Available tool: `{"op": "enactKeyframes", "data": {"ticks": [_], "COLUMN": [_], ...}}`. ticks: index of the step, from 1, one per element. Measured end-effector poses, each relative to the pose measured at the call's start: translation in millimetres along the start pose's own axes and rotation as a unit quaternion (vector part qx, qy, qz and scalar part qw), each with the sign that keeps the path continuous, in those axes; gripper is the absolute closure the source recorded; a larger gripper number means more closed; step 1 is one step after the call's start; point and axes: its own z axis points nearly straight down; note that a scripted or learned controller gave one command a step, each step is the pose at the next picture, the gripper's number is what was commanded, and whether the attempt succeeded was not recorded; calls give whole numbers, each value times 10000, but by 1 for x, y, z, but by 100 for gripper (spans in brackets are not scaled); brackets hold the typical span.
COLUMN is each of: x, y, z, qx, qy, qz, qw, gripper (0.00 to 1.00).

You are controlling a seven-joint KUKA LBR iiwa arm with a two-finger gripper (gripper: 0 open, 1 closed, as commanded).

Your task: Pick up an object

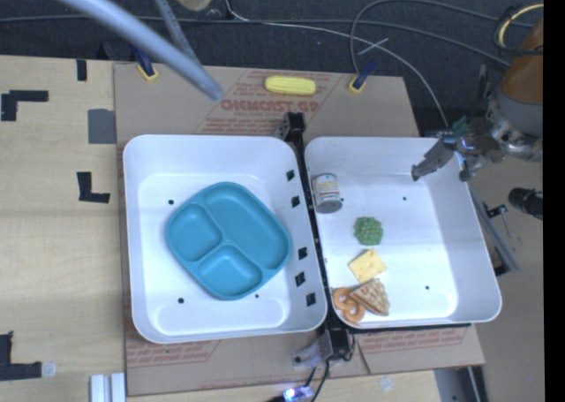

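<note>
- Right now the grey two-finger gripper (446,162) hovers at the right white bin's (459,299) far corner, jaws spread, holding nothing.
- Better to centre over the green broccoli piece (369,231) before descending.

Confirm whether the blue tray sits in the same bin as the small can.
No: the blue tray lies in the left bin, while the small can stands in the right bin.

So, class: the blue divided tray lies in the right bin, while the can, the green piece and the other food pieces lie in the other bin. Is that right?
Not quite. The camera view shows the blue divided tray in the left bin; the can, the green piece and the other food pieces lie in the right bin.
</note>
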Motion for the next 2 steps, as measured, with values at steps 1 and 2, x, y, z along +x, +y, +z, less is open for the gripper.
{"op": "enactKeyframes", "data": {"ticks": [1,2], "x": [1,-4], "y": [3,8], "z": [-9,38], "qx": [-67,-50], "qy": [-17,-19], "qz": [-19,-20], "qw": [10000,10000], "gripper": [0,0]}}
